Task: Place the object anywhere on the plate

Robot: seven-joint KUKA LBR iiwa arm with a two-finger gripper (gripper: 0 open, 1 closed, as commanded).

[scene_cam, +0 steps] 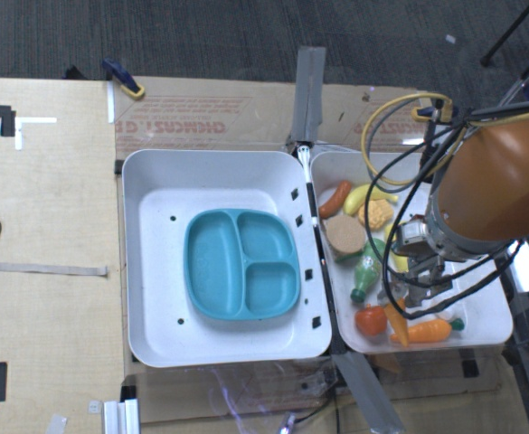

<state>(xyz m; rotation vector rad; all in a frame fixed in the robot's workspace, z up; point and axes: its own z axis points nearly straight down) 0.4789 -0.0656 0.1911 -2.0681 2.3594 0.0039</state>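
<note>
The teal three-compartment plastic plate (242, 265) sits bare; toy foods crowd the bin right of it beneath the gripper (415, 283), whose state I cannot tell. Crowding risks a missed or double grab.

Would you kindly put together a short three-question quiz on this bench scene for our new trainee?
1. True or false: the blue plate sits in the left bin.
2. Multiple choice: how many sections does the plate have? A) two B) three C) four
3. Fill in: the carrot lies in the ___ bin, beside the tomato.

Key: 1 true; 2 B; 3 right. The arm hangs over the right bin, which also holds a green bottle and a sausage.
</note>
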